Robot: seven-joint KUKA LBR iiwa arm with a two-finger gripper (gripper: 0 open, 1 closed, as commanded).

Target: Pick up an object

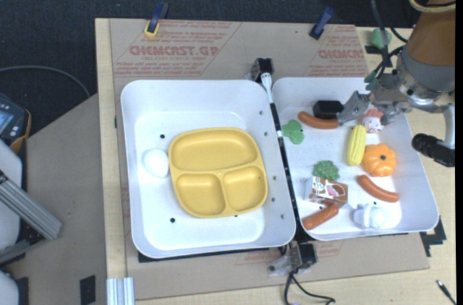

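My gripper (373,110) hangs over the back of the right bin (427,184), open, with its grey fingers (353,107) spread apart. A small white and pink toy (373,123) lies below, between the fingertips; nothing shows them closed on it. Just in front lie a yellow corn cob (356,144) and an orange pumpkin (380,160). To the left are a red sausage (317,122) and a black piece (327,108).
The right bin also holds two green broccoli pieces (292,131) (325,170), a snack packet (328,189), two more sausages (377,188) (320,217) and a white toy (367,215). The left bin (137,97) carries a yellow divided tray (217,171) and a white egg (155,162).
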